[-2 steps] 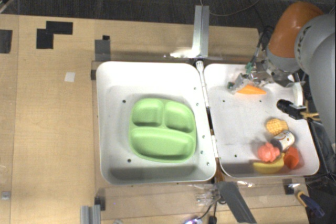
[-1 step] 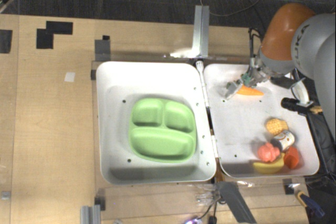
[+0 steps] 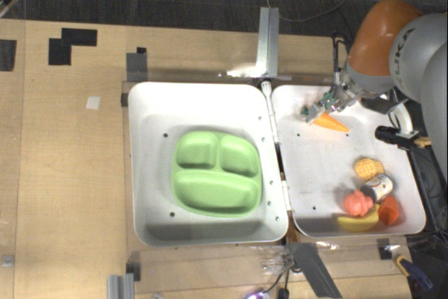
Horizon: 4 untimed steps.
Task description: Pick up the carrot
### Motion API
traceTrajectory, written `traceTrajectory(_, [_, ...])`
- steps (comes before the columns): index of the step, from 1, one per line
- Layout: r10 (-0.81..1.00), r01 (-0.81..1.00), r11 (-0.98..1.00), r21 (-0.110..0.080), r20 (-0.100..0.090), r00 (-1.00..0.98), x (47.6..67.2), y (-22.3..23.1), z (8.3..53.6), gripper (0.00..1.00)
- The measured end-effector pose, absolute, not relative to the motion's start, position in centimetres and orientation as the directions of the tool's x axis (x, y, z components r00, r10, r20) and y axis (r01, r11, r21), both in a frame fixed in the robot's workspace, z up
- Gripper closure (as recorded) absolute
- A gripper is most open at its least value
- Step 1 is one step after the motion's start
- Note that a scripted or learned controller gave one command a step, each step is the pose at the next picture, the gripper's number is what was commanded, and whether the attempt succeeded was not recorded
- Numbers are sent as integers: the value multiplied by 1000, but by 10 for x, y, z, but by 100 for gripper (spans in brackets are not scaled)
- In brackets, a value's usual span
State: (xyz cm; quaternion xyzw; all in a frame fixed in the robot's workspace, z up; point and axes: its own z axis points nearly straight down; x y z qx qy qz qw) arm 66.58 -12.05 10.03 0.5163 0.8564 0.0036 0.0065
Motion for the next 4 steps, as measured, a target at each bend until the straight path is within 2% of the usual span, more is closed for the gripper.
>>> traceTrajectory(1, [943, 943, 332, 6, -2, -332, 670, -127, 116, 100])
traceTrajectory(2, [965, 965, 261, 7, -1, -261, 663, -44, 207, 100])
traceTrajectory(3, [983, 983, 185, 6, -2, -185, 656, -84, 323, 100])
traceTrajectory(4, [980, 980, 197, 3, 0, -197, 668, -36, 226, 100])
